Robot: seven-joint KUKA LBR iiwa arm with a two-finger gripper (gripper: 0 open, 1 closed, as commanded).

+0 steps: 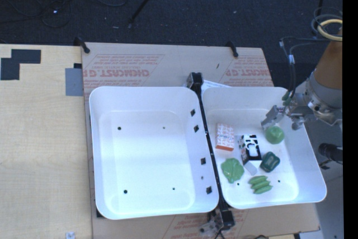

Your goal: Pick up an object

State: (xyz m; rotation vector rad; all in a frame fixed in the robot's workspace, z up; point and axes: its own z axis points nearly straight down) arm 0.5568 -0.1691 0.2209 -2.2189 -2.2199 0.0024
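Gripper (278,116): over right bin (313,176), upper right area | fingers: state cannot be told | nearest target: round green object (274,134), directly below gripper toward bin's near side | other items: lie leftward, farther off

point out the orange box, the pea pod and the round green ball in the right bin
orange box (225,137), camera view, middle of its top face
pea pod (260,184), camera view, middle of the pod
green ball (274,135), camera view, centre of its top
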